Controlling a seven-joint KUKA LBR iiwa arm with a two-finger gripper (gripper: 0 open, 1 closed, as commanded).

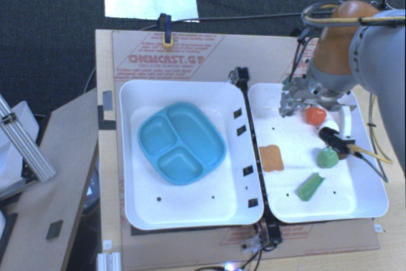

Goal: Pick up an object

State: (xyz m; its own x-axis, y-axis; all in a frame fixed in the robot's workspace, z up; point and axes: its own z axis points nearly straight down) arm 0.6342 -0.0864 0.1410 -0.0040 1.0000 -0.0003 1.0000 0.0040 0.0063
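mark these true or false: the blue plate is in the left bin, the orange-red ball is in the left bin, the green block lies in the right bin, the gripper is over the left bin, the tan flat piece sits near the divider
1. The blue plate with compartments lies in the left bin. True.
2. The orange-red ball is in the left bin. False: it is in the right bin, toward its far side.
3. The green block lies in the right bin. True, toward the near edge.
4. The gripper is over the left bin. False: it is over the far part of the right bin, beside the orange-red ball.
5. The tan flat piece sits near the divider between the bins. True, on the right bin's side.
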